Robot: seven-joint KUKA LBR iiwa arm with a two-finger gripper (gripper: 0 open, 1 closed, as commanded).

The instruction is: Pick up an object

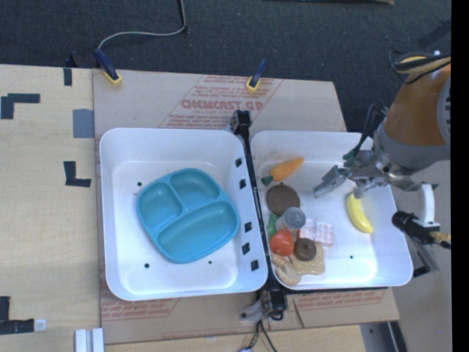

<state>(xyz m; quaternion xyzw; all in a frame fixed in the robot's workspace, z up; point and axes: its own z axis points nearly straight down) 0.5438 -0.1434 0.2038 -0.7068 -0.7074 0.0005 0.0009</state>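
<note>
The left bin [117,196] holds a blue plate [188,213]. The right bin [381,262] holds a carrot [286,169], banana [358,214], tomato [281,243] and cookie [282,197]. The tool [344,184] hangs spread above this bin, pinching nothing.

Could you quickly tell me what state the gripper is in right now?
Gripper: open, fingers spread, holding nothing, above the right bin near the banana.
</note>
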